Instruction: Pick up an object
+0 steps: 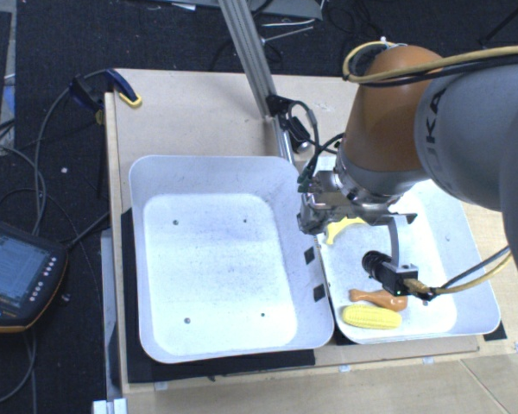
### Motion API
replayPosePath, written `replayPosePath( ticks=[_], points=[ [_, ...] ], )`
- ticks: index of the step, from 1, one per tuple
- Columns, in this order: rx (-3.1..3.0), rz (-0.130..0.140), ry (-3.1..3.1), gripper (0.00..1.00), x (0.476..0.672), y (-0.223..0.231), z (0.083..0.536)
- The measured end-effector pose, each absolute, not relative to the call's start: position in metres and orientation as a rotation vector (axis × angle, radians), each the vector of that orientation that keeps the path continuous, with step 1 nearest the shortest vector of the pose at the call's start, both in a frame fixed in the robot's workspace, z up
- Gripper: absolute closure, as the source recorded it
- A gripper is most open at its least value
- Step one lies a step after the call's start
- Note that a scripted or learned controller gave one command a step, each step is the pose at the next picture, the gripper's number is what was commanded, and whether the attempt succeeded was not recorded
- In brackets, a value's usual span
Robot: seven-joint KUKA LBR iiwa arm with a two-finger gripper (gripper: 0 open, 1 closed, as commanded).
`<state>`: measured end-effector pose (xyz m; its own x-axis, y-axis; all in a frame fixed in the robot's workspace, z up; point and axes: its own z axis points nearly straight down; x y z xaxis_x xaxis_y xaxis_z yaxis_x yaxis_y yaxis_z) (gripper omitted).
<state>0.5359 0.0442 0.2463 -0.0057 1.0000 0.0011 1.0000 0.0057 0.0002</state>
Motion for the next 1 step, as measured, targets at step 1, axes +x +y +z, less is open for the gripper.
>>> replayPosePath(
  ticks=[1],
  points=[
    [-2.215,0.000,-2.226,1.00,0.5310,0.0946,0.2398]
  ],
)
